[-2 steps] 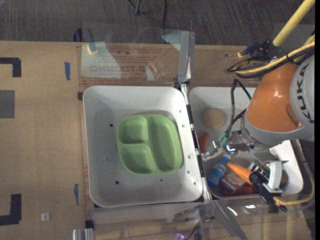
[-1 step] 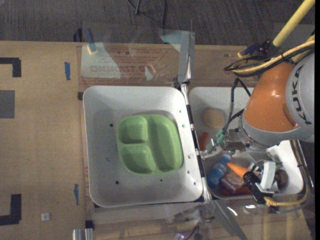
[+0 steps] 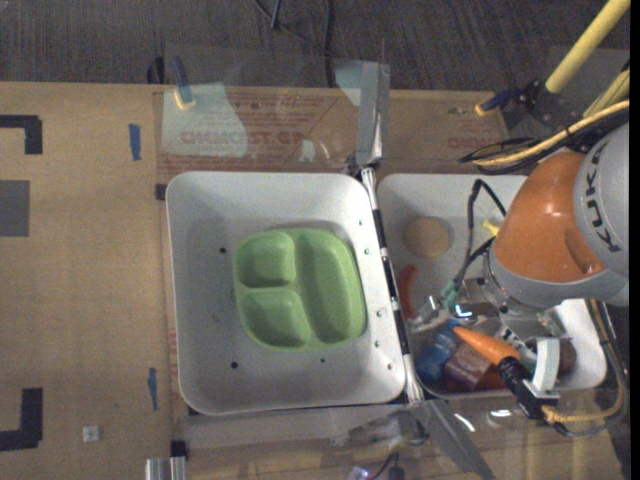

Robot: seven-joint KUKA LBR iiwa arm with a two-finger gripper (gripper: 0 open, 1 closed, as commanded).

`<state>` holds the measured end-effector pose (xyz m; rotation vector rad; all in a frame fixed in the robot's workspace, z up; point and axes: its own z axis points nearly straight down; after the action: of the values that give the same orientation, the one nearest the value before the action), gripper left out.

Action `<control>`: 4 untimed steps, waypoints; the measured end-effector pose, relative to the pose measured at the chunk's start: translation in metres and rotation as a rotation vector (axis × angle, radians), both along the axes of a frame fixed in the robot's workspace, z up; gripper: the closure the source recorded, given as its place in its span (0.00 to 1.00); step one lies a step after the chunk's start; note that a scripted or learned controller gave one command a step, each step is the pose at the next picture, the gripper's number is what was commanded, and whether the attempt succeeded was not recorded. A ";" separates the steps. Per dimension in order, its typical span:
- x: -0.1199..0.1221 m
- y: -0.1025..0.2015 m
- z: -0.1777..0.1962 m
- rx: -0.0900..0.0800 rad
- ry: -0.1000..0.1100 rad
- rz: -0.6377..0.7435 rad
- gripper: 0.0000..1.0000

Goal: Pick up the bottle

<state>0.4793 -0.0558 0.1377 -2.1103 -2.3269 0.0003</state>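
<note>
Currently the arm [image 3: 560, 233] hangs over the right bin [image 3: 425, 193] at lower right of the frame. Gripper [image 3: 462, 308] state: cannot tell. No bottle can be identified with certainty; a blue item [image 3: 435, 353] lies among clutter beside an orange carrot-like object [image 3: 487, 344]. Judged progress: pickup not yet done. The green tray [image 3: 298, 288] sits in the left bin [image 3: 190, 268].

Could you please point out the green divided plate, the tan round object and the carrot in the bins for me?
green divided plate [image 3: 300, 288]: camera view, on the ridge between its compartments.
tan round object [image 3: 428, 236]: camera view, on the middle of its top face.
carrot [image 3: 487, 344]: camera view, on its orange body.
</note>
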 end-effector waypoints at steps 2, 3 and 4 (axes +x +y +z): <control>0.003 0.072 0.049 0.000 0.000 0.000 1.00; -0.001 0.148 0.046 -0.001 0.002 -0.283 1.00; 0.062 0.184 -0.012 -0.002 0.002 -0.353 1.00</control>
<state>0.5415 0.1284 0.1253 -2.4855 -1.9202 0.0050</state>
